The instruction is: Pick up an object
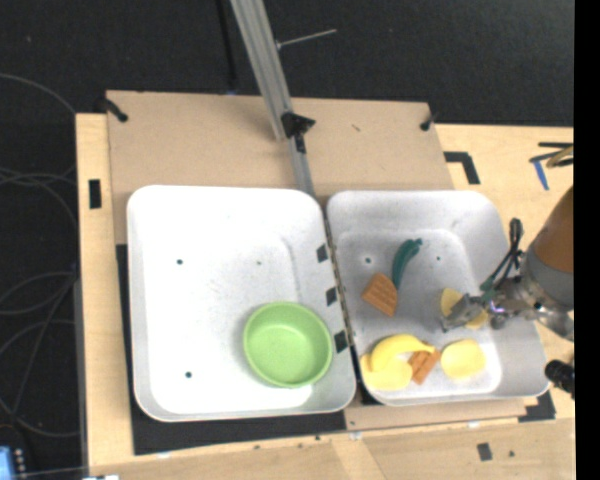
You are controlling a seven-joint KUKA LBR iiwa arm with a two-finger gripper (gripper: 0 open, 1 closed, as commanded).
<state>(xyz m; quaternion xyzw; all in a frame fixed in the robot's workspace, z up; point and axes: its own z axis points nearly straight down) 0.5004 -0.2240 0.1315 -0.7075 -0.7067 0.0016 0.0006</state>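
Desk point(230, 133): flat tan board, matte, with black corner marks. Two shallow white bins, rounded corners, smooth plastic look with faint grey speckling.

Tool point(467, 310) sits low inside the right bin point(400, 208), toward its right wall, on the end of the arm point(550, 253), which is grey with an orange band. The tip is small and blurred, so whether it is apart or together cannot be told.

Just beside the tool, touching or nearly so, a small pale yellow piece point(450, 298); too small to say if it is gripped. Nearer the bin's front edge, below the tool: a rounded yellow lump point(464, 359), an orange wedge point(421, 365) and a larger curved yellow shape point(390, 358), close together. Left of the tool: a tan ridged block point(381, 294) and a dark green curved strip point(407, 258) above it.

Well left of the tool, in the left bin point(200, 258): a round light green bowl point(287, 342), smooth, upright.

No legible writing.
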